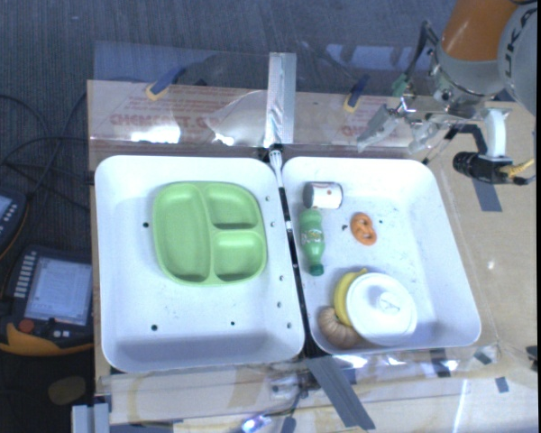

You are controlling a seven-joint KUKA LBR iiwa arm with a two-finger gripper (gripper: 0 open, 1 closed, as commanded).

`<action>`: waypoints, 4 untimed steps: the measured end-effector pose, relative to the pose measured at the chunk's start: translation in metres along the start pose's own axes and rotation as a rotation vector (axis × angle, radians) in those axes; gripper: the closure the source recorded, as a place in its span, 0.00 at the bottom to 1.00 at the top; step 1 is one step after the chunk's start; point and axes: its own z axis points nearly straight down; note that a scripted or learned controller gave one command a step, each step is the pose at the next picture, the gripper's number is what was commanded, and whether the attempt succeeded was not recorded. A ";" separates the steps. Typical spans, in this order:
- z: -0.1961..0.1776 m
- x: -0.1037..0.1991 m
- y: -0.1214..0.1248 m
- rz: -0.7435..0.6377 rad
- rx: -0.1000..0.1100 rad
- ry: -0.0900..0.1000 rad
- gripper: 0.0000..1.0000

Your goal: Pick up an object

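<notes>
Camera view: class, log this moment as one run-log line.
gripper: above right bin's far rim, holding nothing | right bin: bottle, pretzel | left bin: green tray

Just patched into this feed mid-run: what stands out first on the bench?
The light green divided tray lies alone in the left bin. The right bin is crowded: a green bottle along its left wall, an orange pretzel mid-bin, a white lidded bowl near the front. The gripper hovers beyond its far rim.

Robot lab: white bins (pixel 117 242), teach pendant (pixel 45 296) (floor).
</notes>
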 end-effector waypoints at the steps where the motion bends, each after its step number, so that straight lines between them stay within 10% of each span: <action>1: 0.171 -0.011 0.001 0.138 -0.001 0.000 0.00; 2: 0.095 0.071 0.003 0.143 -0.001 0.001 0.00; 3: 0.145 0.016 0.002 0.245 0.003 0.001 0.00; 4: 0.164 -0.046 -0.043 0.051 -0.004 0.011 0.00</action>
